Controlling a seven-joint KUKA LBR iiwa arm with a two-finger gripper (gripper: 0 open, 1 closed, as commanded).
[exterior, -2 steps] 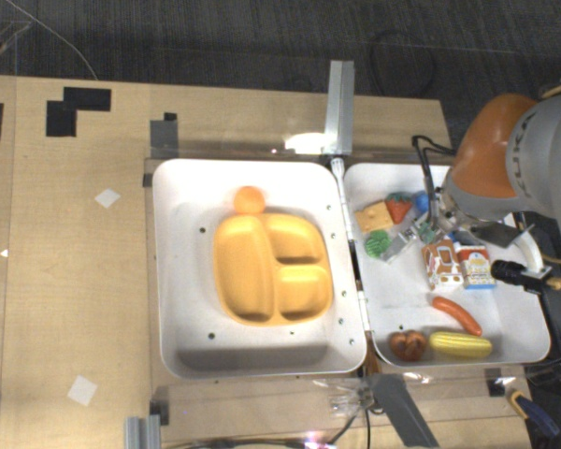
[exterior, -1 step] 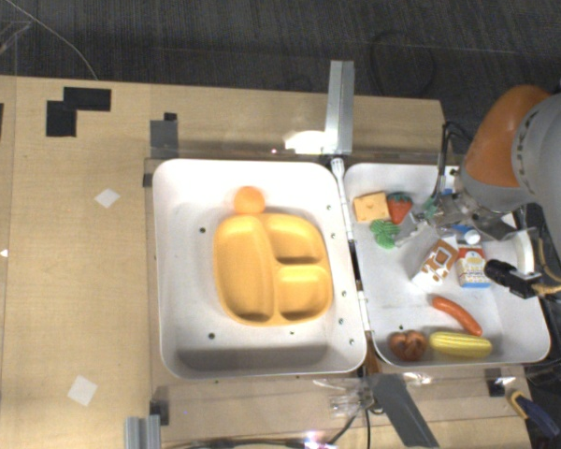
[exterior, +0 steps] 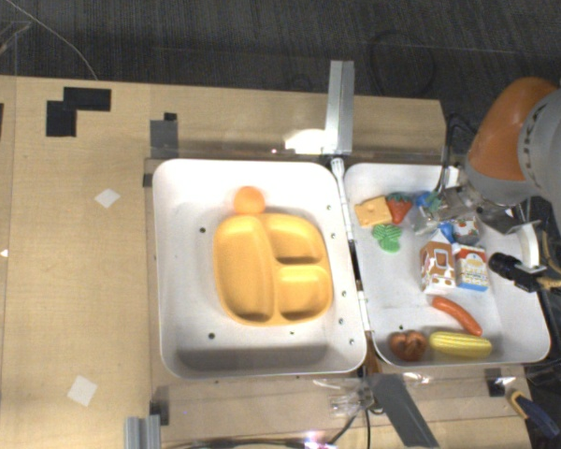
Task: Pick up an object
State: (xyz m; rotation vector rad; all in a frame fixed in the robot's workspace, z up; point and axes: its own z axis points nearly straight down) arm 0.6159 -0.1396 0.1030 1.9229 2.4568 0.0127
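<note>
At the near edge of the wooden bench [exterior: 65, 279], metal brackets and cables are seen below the two white bins. In the right bin [exterior: 519, 344], nearest the viewer, a brown round fruit [exterior: 409, 345] lies just beside a yellow corn cob [exterior: 461, 345], with an orange-red sausage-shaped piece [exterior: 456, 313] just behind them. Further back, two small cartons [exterior: 453, 267] stand side by side, and beyond them a green piece [exterior: 387, 238], a cracker-like yellow square [exterior: 372, 211] and small red and blue items are clustered. The gripper [exterior: 453, 215] is seen at the far right of this bin, above the clutter; whether anything is pinched cannot be told, as its tip blends into the objects. In the left bin [exterior: 182, 251], a yellow divided tray [exterior: 266, 269] lies, with an orange ball [exterior: 249, 199] touching its far rim. Black tape marks are seen on the bench at far left, and dark carpet beyond.
</note>
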